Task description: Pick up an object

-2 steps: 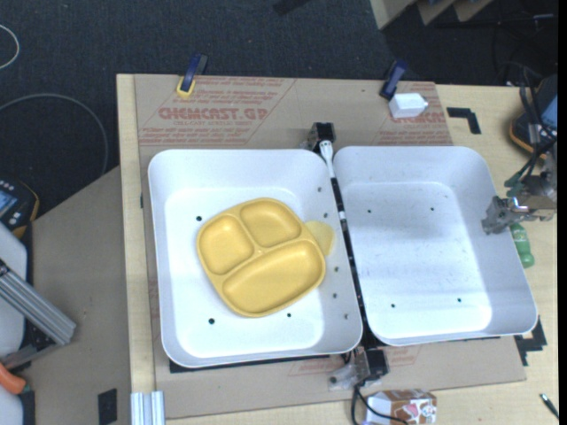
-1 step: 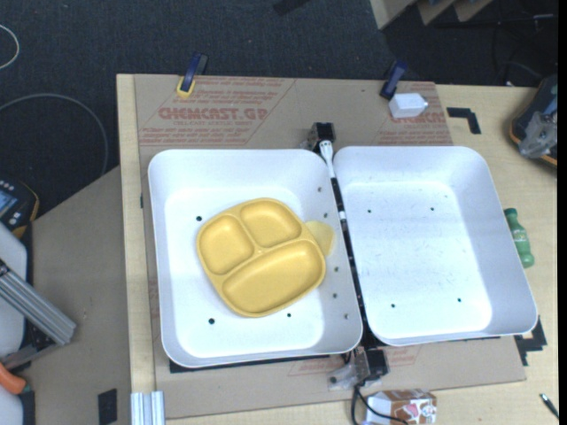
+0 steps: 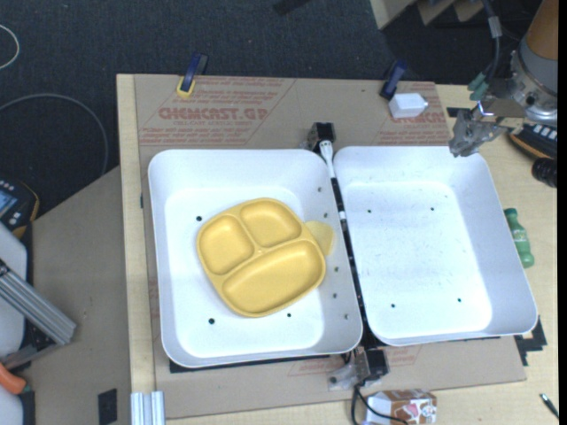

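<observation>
While we are looking down on the two bins, we are seeing a yellow divided plate [image 3: 260, 257] lying flat in the left bin [image 3: 173, 326], with two small compartments at the far side and one wide compartment at the near side. Our gripper [image 3: 464, 142] is hanging over the far right corner of the right bin [image 3: 505, 312], well apart from the plate, and we cannot tell how its jaws are standing.

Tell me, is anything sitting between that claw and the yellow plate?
Nothing stands on the way. The gripper hangs over the right bin's far corner; the plate lies in the left bin. Between them are only the bins' low rims, which meet mid-bench.
</observation>
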